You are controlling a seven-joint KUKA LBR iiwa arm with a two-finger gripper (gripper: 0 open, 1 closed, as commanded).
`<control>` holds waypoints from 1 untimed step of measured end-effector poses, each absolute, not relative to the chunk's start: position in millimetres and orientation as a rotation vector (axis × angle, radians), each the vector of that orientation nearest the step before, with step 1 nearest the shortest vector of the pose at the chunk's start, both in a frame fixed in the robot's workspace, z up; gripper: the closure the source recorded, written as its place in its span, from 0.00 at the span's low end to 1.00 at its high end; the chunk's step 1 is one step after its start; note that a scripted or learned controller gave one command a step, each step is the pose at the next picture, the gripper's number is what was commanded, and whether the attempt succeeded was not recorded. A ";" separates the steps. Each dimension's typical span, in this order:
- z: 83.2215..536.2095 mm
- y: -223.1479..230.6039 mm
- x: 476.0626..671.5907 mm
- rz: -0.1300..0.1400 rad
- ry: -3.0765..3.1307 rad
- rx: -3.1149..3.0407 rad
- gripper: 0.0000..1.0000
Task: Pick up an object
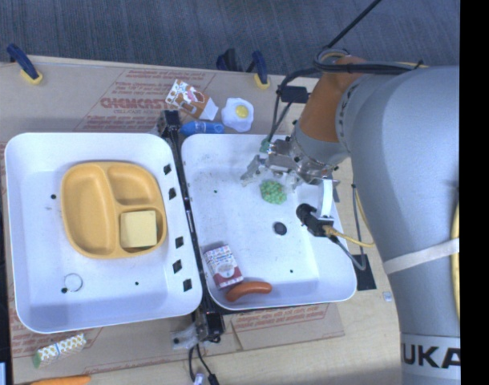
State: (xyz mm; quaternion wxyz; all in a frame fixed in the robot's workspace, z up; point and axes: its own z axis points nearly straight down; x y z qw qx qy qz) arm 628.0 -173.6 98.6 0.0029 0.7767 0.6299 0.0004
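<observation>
A desk [373, 327] covered by a printed cardboard sheet [124, 103] stands on grey carpet and carries two shallow white bins side by side. The left bin [28, 295] holds a yellow divided tray [92, 207] with a pale yellow block [139, 229] resting in its lower right compartment. The right bin [228, 159] holds a green bumpy object [272, 192] near its upper middle, a small dark round thing [280, 229] a little below it, a small red-and-white packet [222, 266] near the lower left, and a reddish sausage-shaped item [248, 289] lying along the lower wall, just beside the packet. The grey arm [405, 183] with its orange band [325, 103] reaches in from the right, and the pincer [270, 173] hangs over the upper part of the right bin, right above the green object; whether its tips are apart or together cannot be told from this angle, nor whether they touch the object. Behind the bins on the cardboard lie a small printed packet [184, 97], a blue item [203, 127] and a white piece with a yellow centre [240, 113]. Blue clamps [24, 62] grip the far edge of the desk.
</observation>
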 end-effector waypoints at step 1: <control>98.6 -173.6 628.0 0.001 1.975 2.436 0.00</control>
